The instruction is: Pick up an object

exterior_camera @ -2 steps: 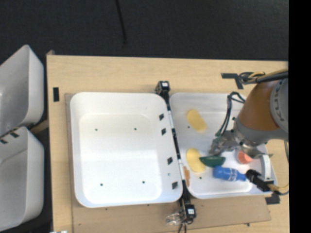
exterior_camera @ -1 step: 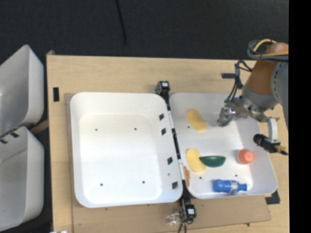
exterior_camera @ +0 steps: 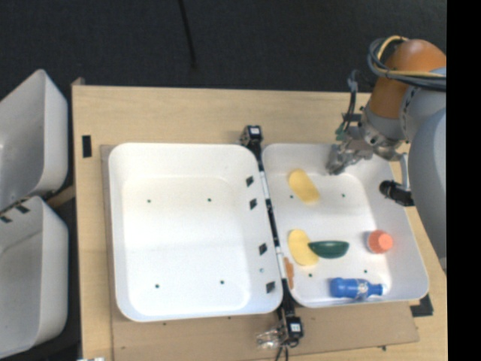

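Jaws hang at the upper right of the frame over the far edge of the right white plastic bin (exterior_camera: 391,273); their state cannot be told. Below lie a yellow oval piece (exterior_camera: 304,186), a second yellow piece (exterior_camera: 301,248) touching a dark green bowl-shaped piece (exterior_camera: 329,248), a small orange cap (exterior_camera: 380,241) and a blue bottle (exterior_camera: 353,288).

Smooth glossy white plastic bins (exterior_camera: 188,156), matt wood-look bench (exterior_camera: 90,119), blue plastic bottle (exterior_camera: 353,288)
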Robot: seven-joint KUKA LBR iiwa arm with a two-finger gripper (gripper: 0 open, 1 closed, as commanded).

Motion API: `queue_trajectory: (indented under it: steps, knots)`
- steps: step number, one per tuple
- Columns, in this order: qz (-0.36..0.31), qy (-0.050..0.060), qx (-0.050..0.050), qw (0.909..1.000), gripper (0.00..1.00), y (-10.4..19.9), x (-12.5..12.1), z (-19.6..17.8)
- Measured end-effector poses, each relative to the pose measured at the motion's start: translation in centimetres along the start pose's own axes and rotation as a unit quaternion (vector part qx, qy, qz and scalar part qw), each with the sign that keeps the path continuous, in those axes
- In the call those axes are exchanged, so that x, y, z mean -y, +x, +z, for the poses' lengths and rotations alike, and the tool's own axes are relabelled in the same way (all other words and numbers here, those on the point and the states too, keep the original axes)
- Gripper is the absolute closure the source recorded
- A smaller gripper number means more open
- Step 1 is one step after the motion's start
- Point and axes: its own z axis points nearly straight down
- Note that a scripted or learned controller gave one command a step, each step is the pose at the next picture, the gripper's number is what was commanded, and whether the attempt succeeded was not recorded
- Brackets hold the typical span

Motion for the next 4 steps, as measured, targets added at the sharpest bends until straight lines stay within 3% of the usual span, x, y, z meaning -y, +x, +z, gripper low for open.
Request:
queue_trajectory:
  steps: [1,2,3,4]
  knots:
    - [0.002,0.001,0.0,1.0,1.0,-2.0,0.3,0.2]
    - [0.003,-0.002,0.001,1.0,1.0,-2.3,3.0,-3.4]
    - [0.001,-0.007,0.002,1.0,1.0,-2.3,2.8,-11.8]
    - [0.003,0.002,-0.001,1.0,1.0,-2.2,8.6,0.8]
